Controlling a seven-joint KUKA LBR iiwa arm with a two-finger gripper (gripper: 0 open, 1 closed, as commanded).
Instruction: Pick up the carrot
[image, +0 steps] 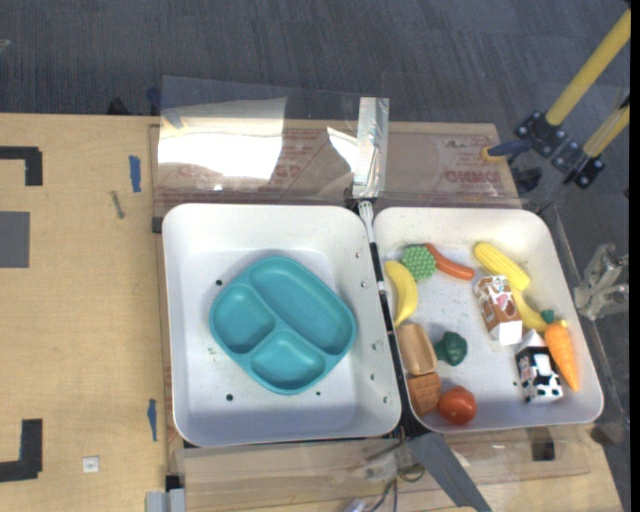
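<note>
A: From the camera above, how far along are we?

B: Nothing we can see is done. The orange plastic carrot with a green top (563, 355) lies flat on the floor of the right-hand white bin (575, 268), close to that bin's outer wall, and it has not been lifted. As we judge it, the reach, the grasp and the lift are all ahead of us.

A: And the jaws?

B: We cannot tell how they stand, so we cannot place the carrot relative to them. We can only place it among its neighbours.

A: What are they?

B: A small black-and-white cow-patterned carton (538, 375) is touching or just beside the carrot, on the side toward the bin's middle. A brown-and-white snack carton (497, 305) is near its green end. A yellow toy banana (403, 290) and a red toy tomato (457, 405) are well apart from it. A teal divided plastic plate (283, 322) sits in the left-hand white bin (190, 250).

A: Any writing we can read?

B: There is reddish print on the brown cardboard sheet (455, 165) behind the bins, but it is too blurred to make out. The carton labels are too small to read.
</note>
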